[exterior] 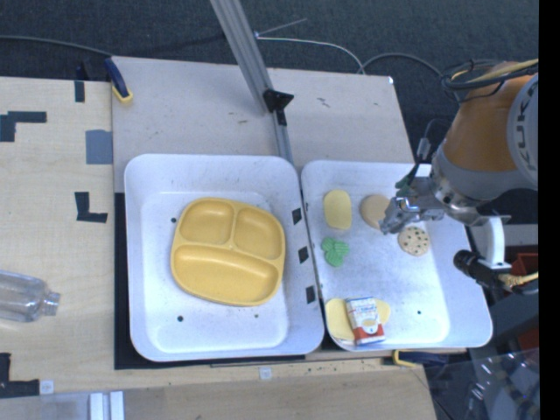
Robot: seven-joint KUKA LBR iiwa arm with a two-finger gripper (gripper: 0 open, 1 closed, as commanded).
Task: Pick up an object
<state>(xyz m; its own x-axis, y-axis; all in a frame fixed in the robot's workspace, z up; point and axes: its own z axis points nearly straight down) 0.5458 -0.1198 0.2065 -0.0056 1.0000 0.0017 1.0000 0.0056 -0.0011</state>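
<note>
**Two bins on table, end effector low over right bin**

Wooden table (pixel 52 261) carries two shallow white bins side by side on a pale board; dark carpeted floor behind. A slanted aluminium pole (pixel 238 38) crosses the upper centre, its foot at the seam between the bins.

Left bin (pixel 144 191): one yellow divided plate (pixel 229 250), three compartments, lying flat near the bin's centre.

Right bin (pixel 429 322): a pale yellow oblong piece (pixel 338 209) near the upper left; a tan round piece (pixel 374 208) just beside it to the right; a speckled cookie (pixel 415 240) below and right of the tan piece; a small green item (pixel 334 251) near the bin's left wall; a small carton (pixel 366 319) with red and white print at the front, resting partly on a yellow flat piece (pixel 337 315).

Arm enters from the right, orange band visible. End effector (pixel 394 220) sits over the right bin, between the tan round piece and the cookie, at the tan piece's right edge. Whether its fingers are apart or closed cannot be told from this angle; nothing can be confirmed as gripped.

Off the bins: a clear plastic bottle (pixel 24 296) lies on its side at the table's left edge.
</note>
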